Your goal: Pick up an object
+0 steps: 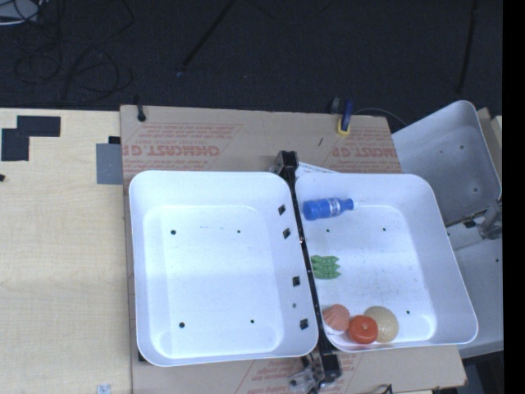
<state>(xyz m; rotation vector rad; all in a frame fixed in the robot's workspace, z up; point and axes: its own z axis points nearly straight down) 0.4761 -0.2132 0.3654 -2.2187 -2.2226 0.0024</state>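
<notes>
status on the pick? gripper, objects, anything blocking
Nothing gripped yet. Right bin holds blue bottle, green piece, and red piece touching two pale pieces. Bottle and green piece lie apart, unobstructed.

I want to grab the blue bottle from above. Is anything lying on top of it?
No. The blue bottle lies on its side alone at the back of the right bin, apart from the green toy.

Two white bins [209, 191]; one blue bottle [327, 208]; one green item [326, 267]; three round items [362, 327].
</notes>
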